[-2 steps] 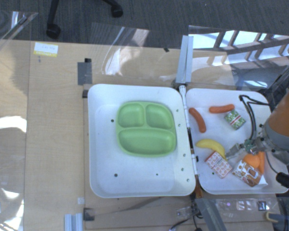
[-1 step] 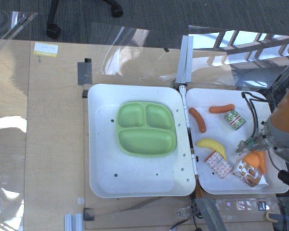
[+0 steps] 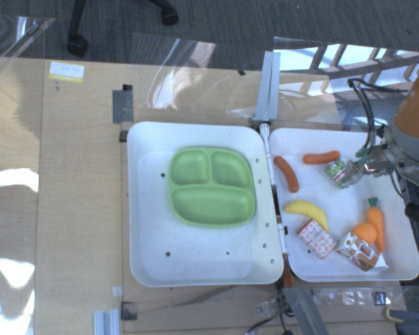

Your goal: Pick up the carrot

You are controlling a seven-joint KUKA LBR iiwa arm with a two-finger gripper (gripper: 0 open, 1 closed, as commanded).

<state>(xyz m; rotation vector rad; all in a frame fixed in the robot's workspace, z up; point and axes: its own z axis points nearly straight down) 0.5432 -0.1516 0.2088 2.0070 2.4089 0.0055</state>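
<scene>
On the bench [image 3: 70, 187], saw two white bins side by side, the left bin [image 3: 146, 257] and the right bin [image 3: 321, 142] touching along a middle seam. Found a green plate [image 3: 213, 187] with three compartments in the left bin, set toward its far half. Noted the arm [image 3: 413, 117] reaching in from the right edge, orange band uppermost, over the right bin's far right corner.

Spotted the gripper [image 3: 350, 173] low over the right bin's far half, pointing left. Could not tell whether spread, pressed together or pinching anything, being small and blurred there. Saw a pale green packet [image 3: 337, 170] right at its tip, touching or nearly so; could not say which.

Found the carrot [image 3: 377, 225] in the right bin's near right part, lying roughly lengthwise toward the near rim, green top pointing to the far side. Placed it nearer the camera than the gripper and a little to the right, clearly apart from it, untouched. Noted a rounder orange piece [image 3: 364, 233] touching its left flank.

Saw a banana [image 3: 309, 211] near the bin's middle, left of the carrot. Found two sausages: one [image 3: 287, 174] by the left wall, the other [image 3: 321, 158] just left of the packet. Noted two small printed boxes, one [image 3: 316, 238] just below the banana, the other [image 3: 359, 251] against the carrot's near end.
</scene>
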